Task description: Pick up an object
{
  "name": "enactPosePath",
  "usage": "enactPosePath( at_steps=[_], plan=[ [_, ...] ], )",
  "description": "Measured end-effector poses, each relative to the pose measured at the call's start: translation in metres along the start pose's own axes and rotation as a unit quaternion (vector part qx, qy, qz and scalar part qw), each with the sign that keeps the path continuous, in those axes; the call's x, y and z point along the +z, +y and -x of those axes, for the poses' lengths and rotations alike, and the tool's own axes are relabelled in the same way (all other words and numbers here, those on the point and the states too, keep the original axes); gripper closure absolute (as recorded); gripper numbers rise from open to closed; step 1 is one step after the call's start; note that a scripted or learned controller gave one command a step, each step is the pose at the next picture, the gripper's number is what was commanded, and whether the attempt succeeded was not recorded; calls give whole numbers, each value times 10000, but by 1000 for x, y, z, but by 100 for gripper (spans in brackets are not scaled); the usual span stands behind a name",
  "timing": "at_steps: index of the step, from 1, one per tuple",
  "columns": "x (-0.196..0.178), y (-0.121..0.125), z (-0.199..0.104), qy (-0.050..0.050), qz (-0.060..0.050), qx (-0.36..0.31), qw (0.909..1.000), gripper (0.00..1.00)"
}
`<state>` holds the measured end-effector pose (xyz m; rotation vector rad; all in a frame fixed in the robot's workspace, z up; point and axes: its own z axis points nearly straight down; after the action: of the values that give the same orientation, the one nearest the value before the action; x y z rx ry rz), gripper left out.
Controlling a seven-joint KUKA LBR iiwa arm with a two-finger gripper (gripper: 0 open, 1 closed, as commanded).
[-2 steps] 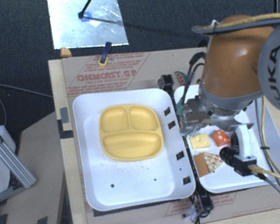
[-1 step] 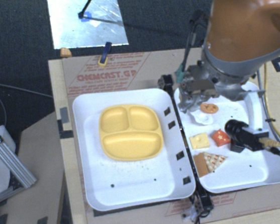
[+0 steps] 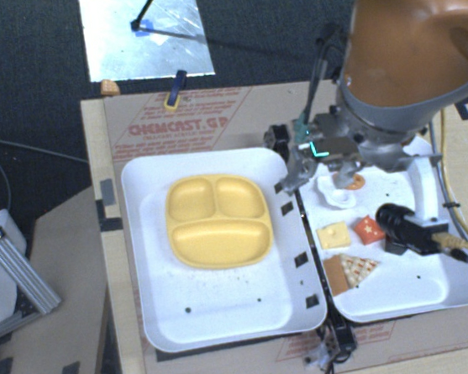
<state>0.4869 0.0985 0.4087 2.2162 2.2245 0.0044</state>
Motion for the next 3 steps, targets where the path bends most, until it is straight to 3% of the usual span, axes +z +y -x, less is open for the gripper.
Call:
enactPosePath(
  at_steps=[1, 2, 3],
  plan=[
    [-11, 1, 0, 2, 17, -21, 10000, 100],
    [-11, 1, 0, 3, 11, -21, 10000, 0],
    [-22, 2, -1, 5, 30, -42, 10000, 100]
  ],
)
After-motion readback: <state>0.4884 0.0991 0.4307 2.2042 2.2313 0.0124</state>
